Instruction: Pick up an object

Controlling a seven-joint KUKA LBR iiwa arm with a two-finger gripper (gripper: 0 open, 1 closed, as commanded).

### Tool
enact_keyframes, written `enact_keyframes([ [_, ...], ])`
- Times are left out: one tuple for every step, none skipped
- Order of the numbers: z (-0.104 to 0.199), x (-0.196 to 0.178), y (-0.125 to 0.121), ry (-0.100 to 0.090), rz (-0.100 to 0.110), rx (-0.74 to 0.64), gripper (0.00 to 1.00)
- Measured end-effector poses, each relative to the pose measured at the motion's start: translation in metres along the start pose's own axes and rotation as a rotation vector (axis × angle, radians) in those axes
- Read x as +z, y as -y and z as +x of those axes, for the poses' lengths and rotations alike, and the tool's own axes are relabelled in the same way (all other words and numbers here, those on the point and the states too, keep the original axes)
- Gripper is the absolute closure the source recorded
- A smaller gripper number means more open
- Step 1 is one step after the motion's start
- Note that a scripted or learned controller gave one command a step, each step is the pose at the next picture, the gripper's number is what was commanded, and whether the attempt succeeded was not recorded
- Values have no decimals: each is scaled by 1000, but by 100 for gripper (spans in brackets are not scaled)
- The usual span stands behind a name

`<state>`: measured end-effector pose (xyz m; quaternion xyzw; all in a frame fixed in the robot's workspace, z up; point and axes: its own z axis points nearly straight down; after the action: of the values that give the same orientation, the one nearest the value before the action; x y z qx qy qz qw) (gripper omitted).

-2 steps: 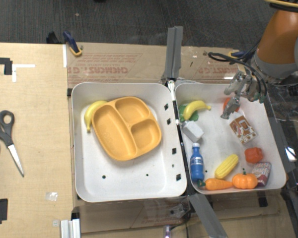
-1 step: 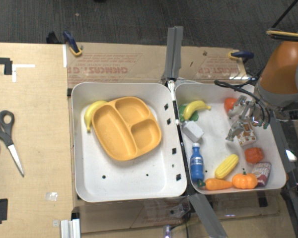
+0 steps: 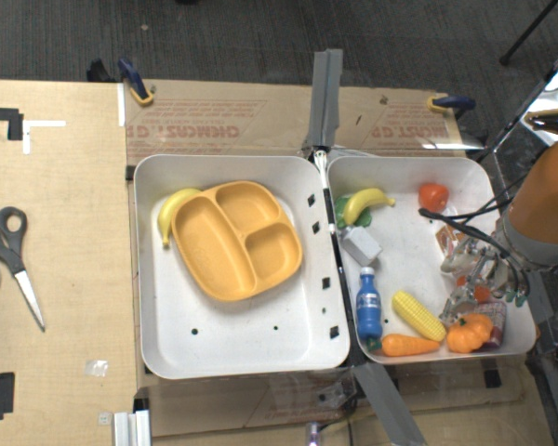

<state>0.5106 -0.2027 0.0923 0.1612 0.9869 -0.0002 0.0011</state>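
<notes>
The arm reached in from the right edge of the frame, its orange band at mid-right, wrist angled down-left into the right bin (image 3: 402, 167). The claw (image 3: 472, 291) hung low at lower right, just above an orange pepper (image 3: 469, 334); its state could not be told. Nearby lay corn (image 3: 418, 315), a carrot (image 3: 409, 346), a bottle (image 3: 368, 303). The left bin (image 3: 167, 342) held a yellow tray (image 3: 236, 240).
</notes>
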Motion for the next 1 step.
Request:
enact_keyframes([
  [-2,-10,-1,4,0,-3,100],
])
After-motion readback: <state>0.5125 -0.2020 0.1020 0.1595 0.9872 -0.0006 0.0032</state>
